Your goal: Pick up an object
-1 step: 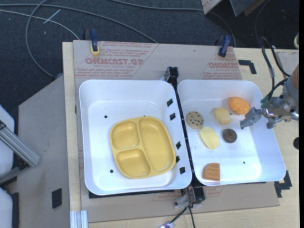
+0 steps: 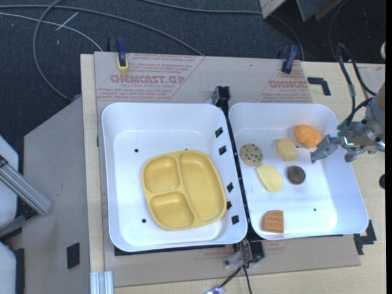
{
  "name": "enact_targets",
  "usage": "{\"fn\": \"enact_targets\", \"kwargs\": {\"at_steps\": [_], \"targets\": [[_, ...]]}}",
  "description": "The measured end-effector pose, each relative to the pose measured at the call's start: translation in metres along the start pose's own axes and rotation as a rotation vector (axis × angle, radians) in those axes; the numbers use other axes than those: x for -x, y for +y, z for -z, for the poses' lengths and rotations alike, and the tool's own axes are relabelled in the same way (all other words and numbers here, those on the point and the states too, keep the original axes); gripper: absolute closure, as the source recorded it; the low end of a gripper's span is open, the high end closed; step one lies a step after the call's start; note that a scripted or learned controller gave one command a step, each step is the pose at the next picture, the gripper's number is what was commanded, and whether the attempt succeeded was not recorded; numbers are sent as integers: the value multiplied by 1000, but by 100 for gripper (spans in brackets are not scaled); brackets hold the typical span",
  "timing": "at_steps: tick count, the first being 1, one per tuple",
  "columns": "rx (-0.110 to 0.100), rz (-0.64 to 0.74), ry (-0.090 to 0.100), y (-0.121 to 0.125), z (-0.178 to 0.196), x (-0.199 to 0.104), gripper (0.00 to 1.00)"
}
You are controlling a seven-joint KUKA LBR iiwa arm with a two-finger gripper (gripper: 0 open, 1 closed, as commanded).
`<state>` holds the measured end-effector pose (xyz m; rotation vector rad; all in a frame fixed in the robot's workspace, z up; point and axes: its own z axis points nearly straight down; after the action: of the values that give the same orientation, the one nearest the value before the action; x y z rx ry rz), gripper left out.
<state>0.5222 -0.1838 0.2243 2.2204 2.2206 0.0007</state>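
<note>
Gripper (image 2: 335,147) is seen spread open, nothing held, just beside orange lump (image 2: 308,135) (yellow piece (image 2: 286,149), brown disc (image 2: 296,175) near).

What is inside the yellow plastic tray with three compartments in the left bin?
All three compartments of the yellow plastic divided tray are bare. The bin floor beneath it is covered.

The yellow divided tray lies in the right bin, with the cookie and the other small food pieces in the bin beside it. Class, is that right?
Not quite. The yellow divided tray lies in the left bin, not the right one. The cookie and the other small food pieces are in the bin beside it, the right bin, as the camera view shows.
</note>
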Motion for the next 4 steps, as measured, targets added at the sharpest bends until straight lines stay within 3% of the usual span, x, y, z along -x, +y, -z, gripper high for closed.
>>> {"fn": "enact_targets", "kwargs": {"at_steps": [2,3,4], "targets": [[-9,-1,4,-12,-114,7,0],[-6,0,4,-13,-141,6,0],[-1,-1,3,-12,-128,6,100]]}}
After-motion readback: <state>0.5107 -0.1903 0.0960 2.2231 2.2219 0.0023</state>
